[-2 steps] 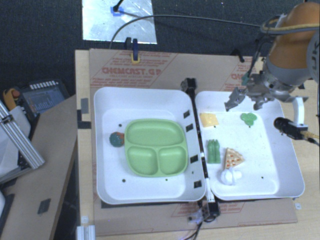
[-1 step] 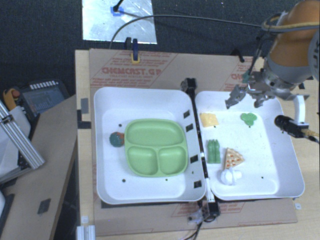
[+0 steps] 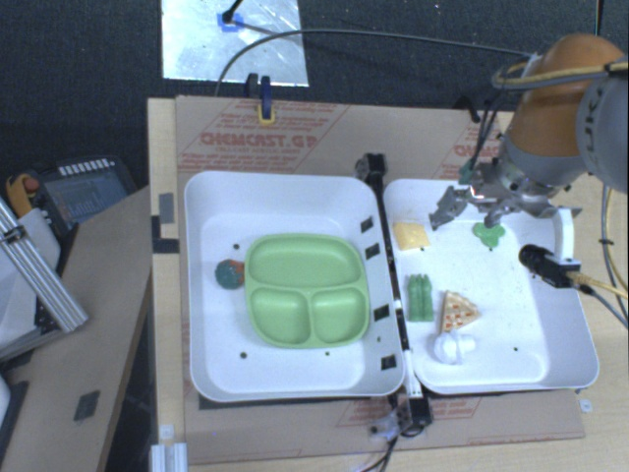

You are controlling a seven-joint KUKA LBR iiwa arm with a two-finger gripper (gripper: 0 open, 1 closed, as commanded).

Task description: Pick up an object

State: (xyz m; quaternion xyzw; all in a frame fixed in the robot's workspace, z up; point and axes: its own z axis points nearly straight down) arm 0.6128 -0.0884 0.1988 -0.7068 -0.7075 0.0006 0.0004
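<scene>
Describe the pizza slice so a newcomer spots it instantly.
Look in the right white bin, toward its lower middle. The toy pizza slice lies right of the green ridged block and above a small white object. It alone is an orange-yellow triangle with red spots.

Two white bins (image 3: 295, 190) are sitting on tan cardboard (image 3: 324, 131) that is carrying red lettering. A pale green divided plate (image 3: 303, 291) is lying beside a small teal and brown ball (image 3: 230, 273). A yellow square (image 3: 411, 236), a green ridged piece (image 3: 420, 298), an orange speckled pizza slice (image 3: 458, 312), a white lump (image 3: 451, 348) and a green leafy piece (image 3: 487, 232) are showing against white. The grey arm (image 3: 575, 106) is wearing an orange band.
</scene>
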